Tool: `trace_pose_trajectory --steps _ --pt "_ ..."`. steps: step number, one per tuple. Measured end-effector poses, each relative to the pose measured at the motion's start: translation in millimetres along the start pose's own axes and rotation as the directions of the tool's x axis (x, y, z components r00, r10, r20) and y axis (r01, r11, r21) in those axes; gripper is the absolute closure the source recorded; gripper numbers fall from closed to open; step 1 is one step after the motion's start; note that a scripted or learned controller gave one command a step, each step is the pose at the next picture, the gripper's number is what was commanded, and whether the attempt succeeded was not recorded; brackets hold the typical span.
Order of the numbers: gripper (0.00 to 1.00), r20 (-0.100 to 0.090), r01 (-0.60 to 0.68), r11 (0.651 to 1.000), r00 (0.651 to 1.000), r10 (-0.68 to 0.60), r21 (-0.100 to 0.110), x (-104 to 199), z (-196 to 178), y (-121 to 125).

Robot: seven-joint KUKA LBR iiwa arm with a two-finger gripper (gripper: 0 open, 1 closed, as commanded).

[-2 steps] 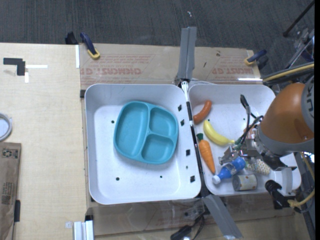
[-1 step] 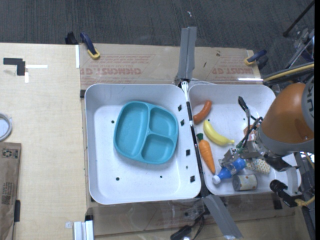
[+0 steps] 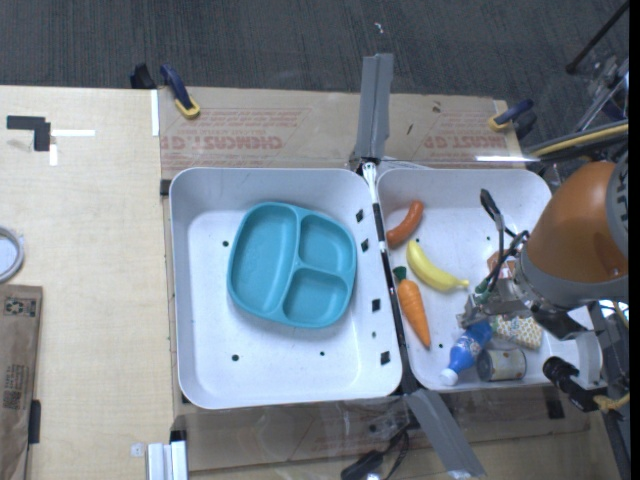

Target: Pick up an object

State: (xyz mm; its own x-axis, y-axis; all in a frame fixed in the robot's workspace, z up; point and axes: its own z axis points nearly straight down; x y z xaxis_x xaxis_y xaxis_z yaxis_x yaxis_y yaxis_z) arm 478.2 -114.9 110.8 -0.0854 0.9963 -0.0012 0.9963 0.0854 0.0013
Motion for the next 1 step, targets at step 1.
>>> trace_pose_trajectory --steps 1 --pt "1.00 0.000 0.021 1.000 1.000 -0.021 0.002 38.9 -137.2 3.8"
